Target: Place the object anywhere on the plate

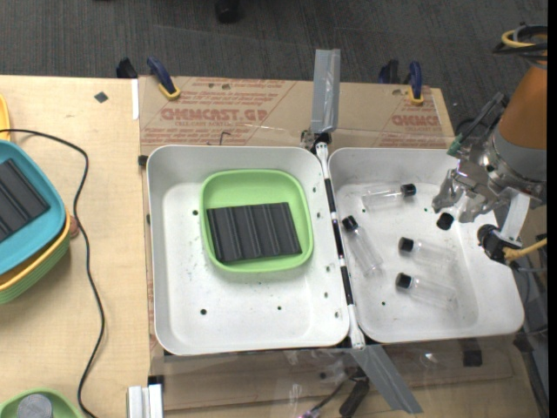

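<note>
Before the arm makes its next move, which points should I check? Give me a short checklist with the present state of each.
1. Green plate sits flat in the left bin: ok.
2. Plate has bare room beside the black ridged pad: ok.
3. Clear vials with black caps, such as this vial, lie in the right bin: ok.
4. Gripper is above the right bin: ok.
5. A vial is held by the gripper: cannot tell.
6. Vials lie apart enough to pick one: ok.

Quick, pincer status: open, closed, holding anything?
Pincer: cannot be told; it hangs over the right bin near the vials.
</note>
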